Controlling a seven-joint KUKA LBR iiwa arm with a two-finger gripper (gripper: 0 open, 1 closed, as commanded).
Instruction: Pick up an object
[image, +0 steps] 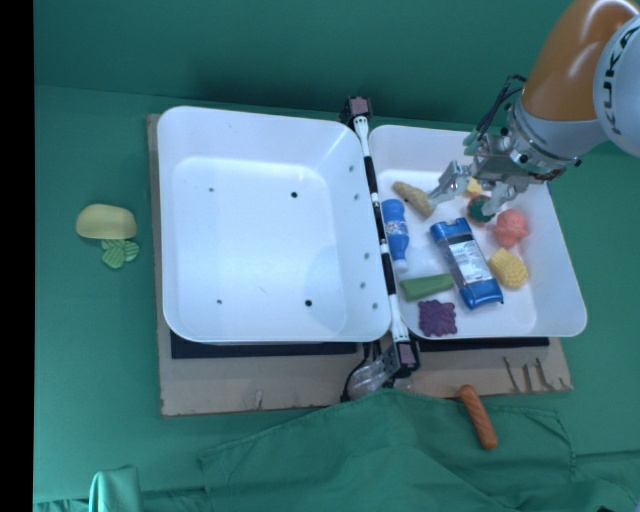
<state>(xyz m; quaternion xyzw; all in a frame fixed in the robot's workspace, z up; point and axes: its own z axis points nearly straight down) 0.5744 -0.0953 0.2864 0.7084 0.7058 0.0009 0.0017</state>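
Two shallow white bins sit side by side on a cardboard sheet (250, 400) over green cloth; the left bin (265, 225), the larger in view, holds no objects, only a few dark dots on its floor; the right bin (560, 315) holds all the clutter. Taking the blue packet (466, 262) near the middle of the right bin as landmark: a green wedge (427, 286) lies just left of it; a blue bottle with a white cap (395, 230) lies farther left, along the bin's left wall; a purple grape cluster (437, 317) sits below and left of it; a yellow corn piece (508, 267) rests just to its right; a pink round toy (510, 226) sits above and right of it; a tan peanut-shaped piece (412, 197) lies above and left.

The grey-and-orange arm (575, 70) comes in from the right; its gripper (482, 195) hangs just above the packet, over a small teal and red object (481, 210); whether the claw is spread or closed cannot be told from this angle. Outside the bins, far left of the packet, a yellow block (105, 221) and a green leaf shape (119, 253) lie on the cloth; an orange carrot (479, 416) lies below the cardboard.
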